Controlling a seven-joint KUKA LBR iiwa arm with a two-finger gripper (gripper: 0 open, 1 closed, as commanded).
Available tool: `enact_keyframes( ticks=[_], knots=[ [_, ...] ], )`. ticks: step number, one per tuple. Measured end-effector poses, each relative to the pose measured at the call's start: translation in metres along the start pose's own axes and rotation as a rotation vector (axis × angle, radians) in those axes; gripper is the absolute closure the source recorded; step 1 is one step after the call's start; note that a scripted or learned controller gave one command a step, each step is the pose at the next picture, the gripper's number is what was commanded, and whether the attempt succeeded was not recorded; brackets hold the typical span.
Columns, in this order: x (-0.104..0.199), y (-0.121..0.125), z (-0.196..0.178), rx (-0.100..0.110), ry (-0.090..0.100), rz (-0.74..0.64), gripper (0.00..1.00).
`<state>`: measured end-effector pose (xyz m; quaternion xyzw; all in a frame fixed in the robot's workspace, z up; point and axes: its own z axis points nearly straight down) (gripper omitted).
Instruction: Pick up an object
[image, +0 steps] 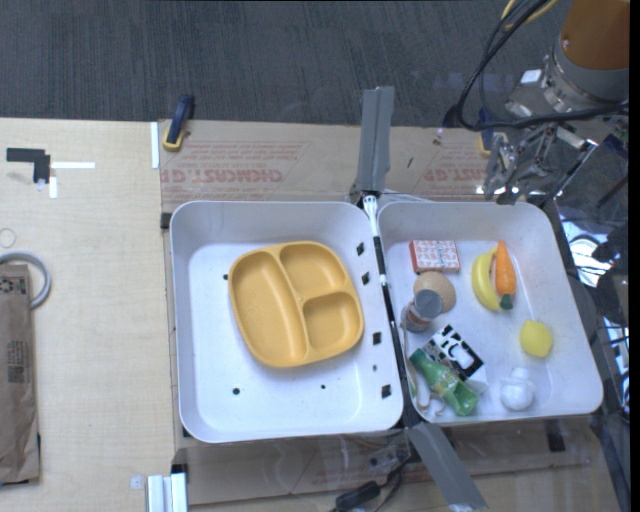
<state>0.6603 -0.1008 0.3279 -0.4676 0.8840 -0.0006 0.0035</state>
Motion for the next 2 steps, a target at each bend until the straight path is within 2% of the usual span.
enact_keyframes(
  ticks=[1, 2],
  knots=[
    [0.002, 0.000, 0.044, -0.004, 0.000, -0.385, 1.00],
    [-0.032, 0.023, 0.059, -0.004, 0.001, -0.275, 1.00]
  ],
)
